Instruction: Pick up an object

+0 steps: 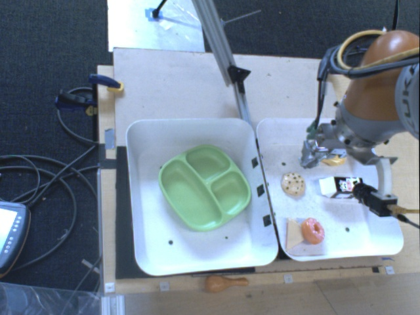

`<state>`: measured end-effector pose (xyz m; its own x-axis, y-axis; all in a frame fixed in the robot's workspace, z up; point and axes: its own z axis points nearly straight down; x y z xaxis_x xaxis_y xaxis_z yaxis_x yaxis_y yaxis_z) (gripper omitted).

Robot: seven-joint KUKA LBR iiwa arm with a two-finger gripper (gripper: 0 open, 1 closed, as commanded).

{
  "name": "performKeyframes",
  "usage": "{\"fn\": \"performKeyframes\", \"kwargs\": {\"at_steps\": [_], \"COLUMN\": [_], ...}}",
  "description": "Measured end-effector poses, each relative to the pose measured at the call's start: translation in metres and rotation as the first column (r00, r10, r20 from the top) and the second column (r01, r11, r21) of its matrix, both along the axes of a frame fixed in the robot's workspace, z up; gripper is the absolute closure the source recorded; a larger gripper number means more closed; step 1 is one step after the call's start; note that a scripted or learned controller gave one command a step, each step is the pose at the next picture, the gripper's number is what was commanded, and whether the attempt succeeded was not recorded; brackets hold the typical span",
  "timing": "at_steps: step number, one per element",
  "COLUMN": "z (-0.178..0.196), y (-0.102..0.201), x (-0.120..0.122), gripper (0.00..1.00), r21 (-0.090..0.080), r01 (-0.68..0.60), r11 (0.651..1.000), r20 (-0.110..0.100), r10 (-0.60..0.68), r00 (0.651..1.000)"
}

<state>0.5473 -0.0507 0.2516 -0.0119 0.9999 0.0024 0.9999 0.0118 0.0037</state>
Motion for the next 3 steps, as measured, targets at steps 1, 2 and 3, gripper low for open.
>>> {"fn": "performKeyframes", "kwargs": {"at_steps": [1, 2, 3], "z": [-0.012, -0.016, -0.026], "y": [0.042, 0.096, 0.143], "x": [0.023, 0.034, 0.052], "gripper": [1.0, 1.0, 1.0], "r21": [-0.001, 0.0, -0.001], "r01": [0.002, 0.001, 0.002], "r11": [1.0, 1.0, 1.0], "r20": [-0.002, -0.002, -0.001], "r10": [-0.002, -0.001, -0.002], "r00": [1.0, 1.0, 1.0]}}
